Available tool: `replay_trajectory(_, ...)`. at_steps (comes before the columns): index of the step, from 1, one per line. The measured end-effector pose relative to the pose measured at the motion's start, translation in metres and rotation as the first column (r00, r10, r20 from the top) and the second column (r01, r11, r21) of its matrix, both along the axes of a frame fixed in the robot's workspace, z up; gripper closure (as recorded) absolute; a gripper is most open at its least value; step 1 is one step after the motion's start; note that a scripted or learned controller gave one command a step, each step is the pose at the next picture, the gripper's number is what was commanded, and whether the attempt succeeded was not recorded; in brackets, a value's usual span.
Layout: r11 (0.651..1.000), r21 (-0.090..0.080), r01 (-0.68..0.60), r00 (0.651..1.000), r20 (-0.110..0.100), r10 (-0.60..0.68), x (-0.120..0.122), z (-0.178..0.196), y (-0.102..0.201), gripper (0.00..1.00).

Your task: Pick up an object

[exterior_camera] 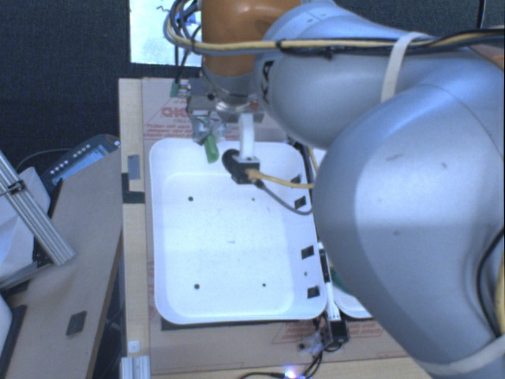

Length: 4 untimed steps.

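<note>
A small green object [211, 148] hangs in the upper middle of the frame, just above the far rim of the left white bin [229, 235], and it appears pinched at its top end between the fingers of the gripper [207, 129], which look drawn in narrow around it. The piece slants a little and dangles below the fingertips, so the hold seems to be on its tip alone. That is the main risk: with so little of the object inside the jaws, any jolt or quick swing of the arm [379, 133] could let it slip and drop back into the bin or onto the brown bench [134, 133] beyond the rim. A white finger-like part [247, 136] and a black fitting with a yellow cable [243, 168] hang just right of the object; a sway might knock it against them.
</note>
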<state>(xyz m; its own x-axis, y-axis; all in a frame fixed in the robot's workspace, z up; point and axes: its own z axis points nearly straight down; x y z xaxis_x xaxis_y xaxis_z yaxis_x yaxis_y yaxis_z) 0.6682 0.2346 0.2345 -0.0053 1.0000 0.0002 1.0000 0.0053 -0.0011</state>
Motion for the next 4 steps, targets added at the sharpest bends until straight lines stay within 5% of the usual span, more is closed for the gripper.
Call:
replay_trajectory(1, 1.000, -0.002, 0.001, 1.000, -0.003, -0.001, -0.001, -0.075, 0.000, 1.00)
replay_trajectory(4, 1.000, 0.001, -0.012, 1.000, 0.008, 0.012, 0.002, -0.037, 0.001, 1.00)
